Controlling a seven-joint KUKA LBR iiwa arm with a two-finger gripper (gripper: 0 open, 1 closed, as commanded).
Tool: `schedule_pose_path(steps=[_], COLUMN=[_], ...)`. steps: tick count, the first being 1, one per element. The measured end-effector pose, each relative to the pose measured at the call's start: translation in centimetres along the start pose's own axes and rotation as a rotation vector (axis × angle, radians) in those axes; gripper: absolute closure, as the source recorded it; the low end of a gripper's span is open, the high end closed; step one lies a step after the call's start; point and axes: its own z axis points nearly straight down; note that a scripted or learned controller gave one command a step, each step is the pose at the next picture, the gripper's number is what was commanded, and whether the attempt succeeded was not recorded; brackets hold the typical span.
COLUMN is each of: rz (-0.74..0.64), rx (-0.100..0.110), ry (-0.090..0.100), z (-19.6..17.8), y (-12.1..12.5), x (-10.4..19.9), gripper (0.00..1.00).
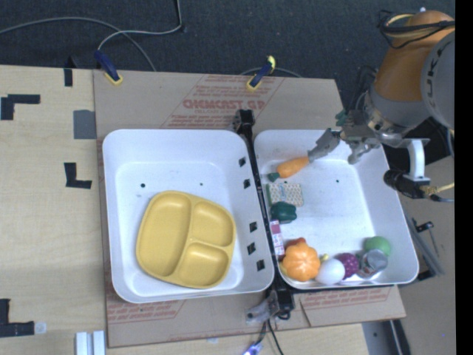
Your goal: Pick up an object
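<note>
The gripper (pixel 341 148) hangs over the far part of the right bin (pixel 392 220) with its jaws spread and nothing between them, so the pick is not yet done. The carrot (pixel 292 167) lies just left of it, while the other items sit along the bin's left and near sides.

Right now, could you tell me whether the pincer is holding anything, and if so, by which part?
Nothing is held. The pincer hangs open over the right bin, with the toy carrot lying apart on the bin floor to its left.
</note>
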Motion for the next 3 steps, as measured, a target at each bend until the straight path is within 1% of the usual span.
schedule_pose_path(steps=[1,2,3], rz=[0.0,0.0,-0.001], rx=[0.001,-0.003,0.004], ry=[0.001,-0.002,-0.001], z=[8.2,13.0,12.1], y=[4.0,3.8,3.7], x=[4.3,3.9,3.9], gripper=[0.0,0.0,1.0])
